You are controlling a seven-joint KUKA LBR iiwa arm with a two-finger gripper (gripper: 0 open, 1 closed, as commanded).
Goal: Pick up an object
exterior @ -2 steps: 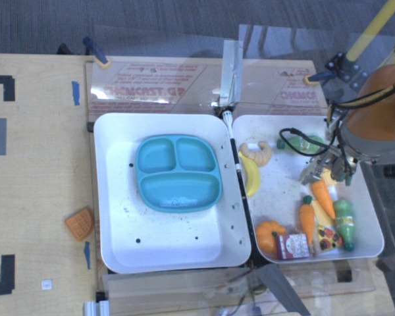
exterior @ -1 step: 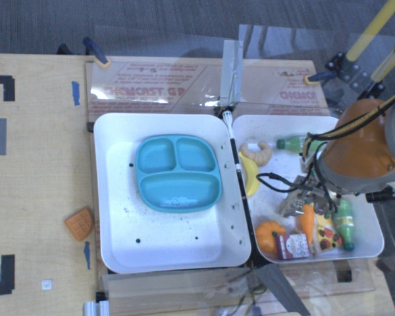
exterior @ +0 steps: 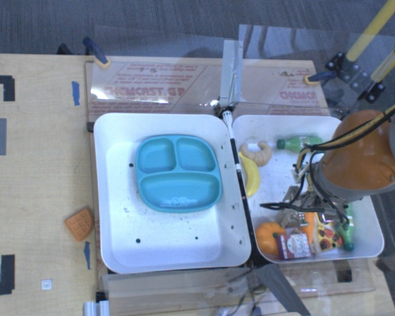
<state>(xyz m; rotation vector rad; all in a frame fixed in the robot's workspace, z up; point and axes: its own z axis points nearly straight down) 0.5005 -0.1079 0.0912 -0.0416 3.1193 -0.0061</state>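
Note:
The right bin (exterior: 274, 188) holds several items. A yellow banana (exterior: 251, 176) lies by its left wall, with a beige ring-shaped piece (exterior: 259, 152) above it. A green bottle (exterior: 300, 142) lies near the far wall. At the front are an orange fruit (exterior: 266, 237), a red-and-white packet (exterior: 296, 245) and a colourful packet (exterior: 327, 236). My gripper (exterior: 301, 207) hangs low over the front half of this bin, just above the packets and to the right of the banana. The orange wrist band (exterior: 363, 157) hides part of the bin's right side.
The left bin (exterior: 108, 196) bears a blue divided plate (exterior: 178, 174). An orange waffle-like block (exterior: 79, 224) lies on the wooden bench to its left. A metal divider (exterior: 232, 71) and clear sheets stand behind the bins. Yellow rods (exterior: 376, 22) cross the top right.

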